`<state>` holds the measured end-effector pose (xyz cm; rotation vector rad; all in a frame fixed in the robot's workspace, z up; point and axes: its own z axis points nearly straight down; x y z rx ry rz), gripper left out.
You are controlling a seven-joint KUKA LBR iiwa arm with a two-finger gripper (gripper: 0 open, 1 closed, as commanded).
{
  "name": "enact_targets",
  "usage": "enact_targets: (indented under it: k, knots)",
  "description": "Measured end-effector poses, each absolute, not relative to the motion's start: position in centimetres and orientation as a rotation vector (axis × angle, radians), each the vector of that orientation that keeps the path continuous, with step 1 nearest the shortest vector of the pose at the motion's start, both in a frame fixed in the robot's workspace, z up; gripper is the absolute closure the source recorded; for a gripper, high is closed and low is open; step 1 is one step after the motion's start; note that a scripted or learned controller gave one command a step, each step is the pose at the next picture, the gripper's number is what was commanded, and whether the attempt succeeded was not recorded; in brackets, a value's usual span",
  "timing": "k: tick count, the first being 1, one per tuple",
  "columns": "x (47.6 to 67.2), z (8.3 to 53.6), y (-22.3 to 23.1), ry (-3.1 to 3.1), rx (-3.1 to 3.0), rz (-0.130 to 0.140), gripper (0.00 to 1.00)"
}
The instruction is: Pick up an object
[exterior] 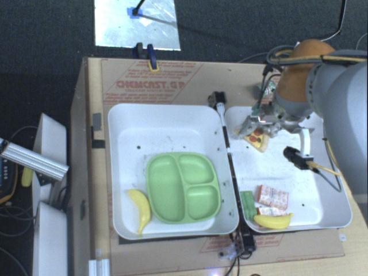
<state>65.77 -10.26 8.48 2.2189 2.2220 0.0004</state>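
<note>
My gripper (258, 126) hangs low at the far left corner of the right bin (322, 211), below the grey arm with its orange band (299, 68). Right under it lies a small yellow and red object (258, 141), partly hidden by the gripper. Whether they touch I cannot tell. Near the right bin's front edge lie a red and white packet (271, 196), a yellow banana (273, 221) and a green block (247, 202). In the left bin (167, 117) sit a green divided plate (183, 187) and a second banana (140, 210).
A low wall (227, 154) divides the two bins. A black fitting (296, 157) with a cable hangs off the arm over the right bin's middle. A blue clamp (150, 56) sits at the bench's back edge. Metal rails (34, 160) stand to the left.
</note>
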Motion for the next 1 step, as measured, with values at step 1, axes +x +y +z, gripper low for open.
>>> enact_targets:
  k: [1]
  knots:
    - [65.70, 9.62, -10.44, 2.226, 2.220, -0.009, 1.00]
